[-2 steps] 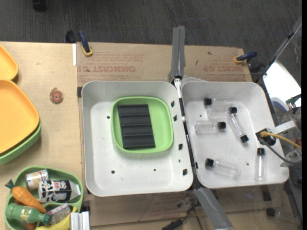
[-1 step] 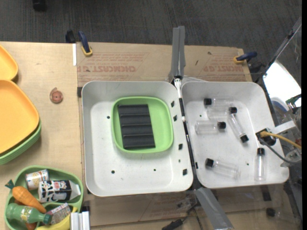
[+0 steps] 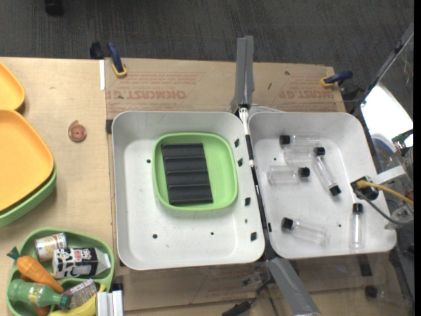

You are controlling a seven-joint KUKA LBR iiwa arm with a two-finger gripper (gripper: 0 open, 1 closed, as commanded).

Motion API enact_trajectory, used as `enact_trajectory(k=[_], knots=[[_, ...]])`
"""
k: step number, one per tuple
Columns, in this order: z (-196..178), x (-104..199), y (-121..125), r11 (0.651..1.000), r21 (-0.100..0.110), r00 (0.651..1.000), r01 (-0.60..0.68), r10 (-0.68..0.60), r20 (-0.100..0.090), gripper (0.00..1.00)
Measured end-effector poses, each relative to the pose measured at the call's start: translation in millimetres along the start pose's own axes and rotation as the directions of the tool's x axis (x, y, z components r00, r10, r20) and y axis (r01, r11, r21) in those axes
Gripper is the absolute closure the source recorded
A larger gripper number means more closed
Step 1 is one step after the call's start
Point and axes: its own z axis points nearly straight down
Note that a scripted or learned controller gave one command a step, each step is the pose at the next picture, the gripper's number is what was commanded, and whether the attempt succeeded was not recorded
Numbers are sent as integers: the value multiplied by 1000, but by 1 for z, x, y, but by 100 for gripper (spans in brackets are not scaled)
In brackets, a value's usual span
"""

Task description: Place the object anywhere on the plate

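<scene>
Vials (image 3: 304,228), clear with black caps, six in count, lie scattered across the right bin (image 3: 368,143). Green plate (image 3: 227,170) sits in the left bin (image 3: 131,176), carrying a dark ribbed insert (image 3: 187,174). Pincer: cannot be made out at the right edge, so its state and its position relative to the vials cannot be told. Orange trays (image 3: 23,153) rest at the table's left.

I see even overhead light, bright. White bins (image 3: 131,242) near blown out, soft shadows inside rims. Strong glare patch at right edge. Focus slightly soft overall; clear vials (image 3: 306,229) low-contrast.
</scene>
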Motion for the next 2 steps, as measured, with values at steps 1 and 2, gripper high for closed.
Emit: enact_trajectory(k=[1, 2], knots=[[0, 0, 0, 1000, 0, 1000, 0, 0, 0, 0], [0, 0, 0, 1000, 0, 1000, 0, 0, 0, 0]])
